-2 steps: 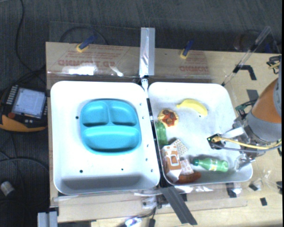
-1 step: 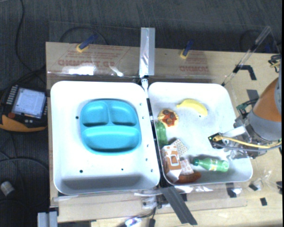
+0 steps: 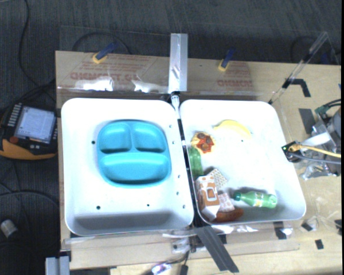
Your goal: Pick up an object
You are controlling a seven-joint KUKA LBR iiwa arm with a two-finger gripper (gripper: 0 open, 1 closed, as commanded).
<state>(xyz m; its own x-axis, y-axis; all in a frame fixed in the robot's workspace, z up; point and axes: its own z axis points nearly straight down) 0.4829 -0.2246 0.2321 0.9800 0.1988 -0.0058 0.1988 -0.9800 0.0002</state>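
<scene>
Pale wooden bench (image 3: pixel 264 76) on dark carpet (image 3: pixel 23 44), bearing two shallow white bins side by side with a narrow dark seam between. Claw (image 3: pixel 320 148) at the view's right edge, outside both bins and just off the outer rim of the nearer bin (image 3: pixel 278 153); spread or pressed together, cannot tell. Only a thin strip of bare bench between claw and that rim, then open white bin floor on the claw's side. Closest to the claw, a green bottle (image 3: pixel 255 199) lying flat, lower and further left in the view. Beyond it, a printed carton (image 3: pixel 211 192) with a brown item (image 3: pixel 228 215) just beside. Further still, a yellow piece (image 3: pixel 234 128), a red-and-orange item (image 3: pixel 203 142) and a green item (image 3: pixel 195 162) near the seam wall. Farthest from the claw, the second bin (image 3: pixel 80 211), holding a blue divided tray (image 3: pixel 133 152).
</scene>
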